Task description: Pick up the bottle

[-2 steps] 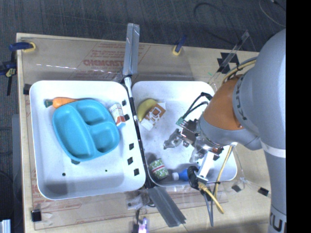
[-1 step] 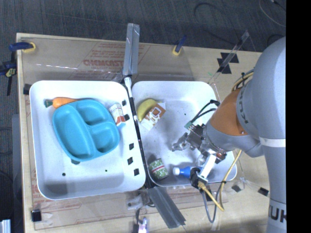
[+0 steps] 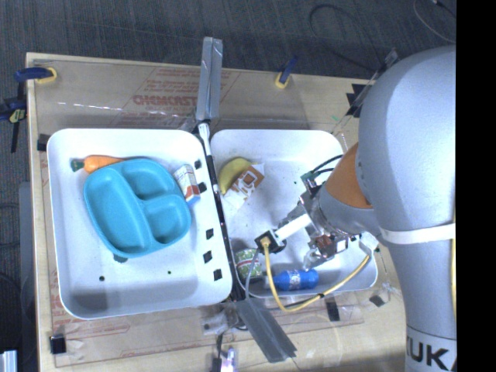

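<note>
The smooth grey arm (image 3: pixel 411 177) is bulging in from the right, its orange band (image 3: pixel 345 180) peeking out under the big rounded shell. The gripper (image 3: pixel 322 246) is hanging low over the near part of the right bin (image 3: pixel 287 142), a cluster of metal parts and a yellow cable (image 3: pixel 325 291) looping around it; whether its jaws are open or closed cannot be told, and nothing is visibly caught between them.

The bottle (image 3: pixel 296 279), a small clear plastic cylinder with a blue label, is lying on its side near the bin's front wall, just below the gripper. A green crumpled packet (image 3: pixel 248 263) is sitting beside it, partly hidden by the bin divider. A curved yellow banana (image 3: pixel 232 170) is resting farther back.

In the left bin (image 3: pixel 116 293), a glossy blue divided tray (image 3: pixel 138 204) is covering most of an orange carrot (image 3: pixel 101 162), and a small can (image 3: pixel 186 183) is lying at its edge.
</note>
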Controlling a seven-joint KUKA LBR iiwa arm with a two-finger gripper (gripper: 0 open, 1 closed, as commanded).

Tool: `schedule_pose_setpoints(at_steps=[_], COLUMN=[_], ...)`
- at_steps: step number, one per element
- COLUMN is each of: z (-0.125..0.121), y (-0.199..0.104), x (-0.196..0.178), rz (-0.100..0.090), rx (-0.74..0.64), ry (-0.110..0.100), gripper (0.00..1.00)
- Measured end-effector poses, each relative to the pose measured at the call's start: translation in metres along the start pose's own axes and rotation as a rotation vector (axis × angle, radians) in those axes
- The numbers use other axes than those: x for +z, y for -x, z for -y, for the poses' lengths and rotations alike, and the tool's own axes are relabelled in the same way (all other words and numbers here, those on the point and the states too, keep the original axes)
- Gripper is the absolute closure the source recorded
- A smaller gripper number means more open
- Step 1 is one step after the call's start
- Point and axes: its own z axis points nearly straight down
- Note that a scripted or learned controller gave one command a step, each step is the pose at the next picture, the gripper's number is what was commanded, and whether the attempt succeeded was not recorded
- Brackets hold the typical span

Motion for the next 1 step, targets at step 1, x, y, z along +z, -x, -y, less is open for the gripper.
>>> schedule_pose_setpoints(at_steps=[1], z=[0.0786], y=[-0.0091], x=[-0.0350], rz=[0.031], rx=[0.005], ry=[-0.024], gripper=[0.00])
